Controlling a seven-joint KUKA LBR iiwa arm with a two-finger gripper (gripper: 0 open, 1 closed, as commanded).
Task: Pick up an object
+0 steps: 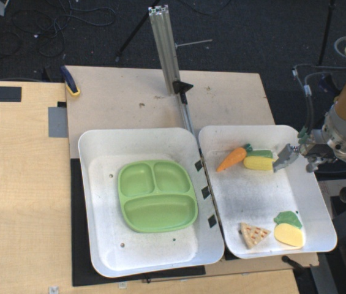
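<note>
Reaching in from the right, the grey arm brings its gripper [285, 158] low over the right bin [255, 192], near that bin's far right corner. One grey finger [287, 155] points toward the toy corn cob [259, 162] and lies just beside its right end; whether it touches cannot be told, and the width of the opening cannot be told. Nothing is seen between the fingers. A toy carrot [233, 158] lies just left of the corn. Near the bin's front right corner rest a pizza slice [255, 234] and a yellow toy fruit with green leaves [289, 230]. A green divided plate [157, 195] sits in the left bin [99, 164].
</note>
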